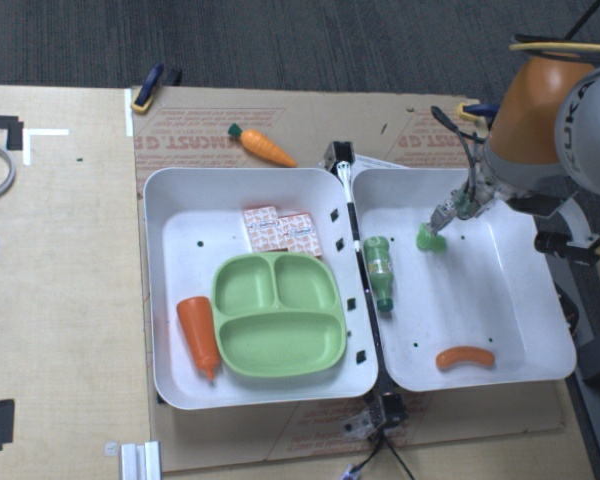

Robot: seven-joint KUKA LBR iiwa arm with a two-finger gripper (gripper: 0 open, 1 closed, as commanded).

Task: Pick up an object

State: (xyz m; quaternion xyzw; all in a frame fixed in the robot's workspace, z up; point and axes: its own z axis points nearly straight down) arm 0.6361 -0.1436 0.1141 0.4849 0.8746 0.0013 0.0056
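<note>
One small green plastic piece [429,238] sits touching the pincer [445,218] tip, just down-left of it; pincer state unreadable.

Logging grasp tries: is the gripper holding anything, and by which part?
Cannot be told. The gripper sits right at a small green object in the right bin, contact unclear.

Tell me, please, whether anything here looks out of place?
Yes: a toy carrot lies on the cardboard behind the left bin, outside both bins. Everything else sits inside a bin; the green bottle lies on its side in the right bin.
</note>
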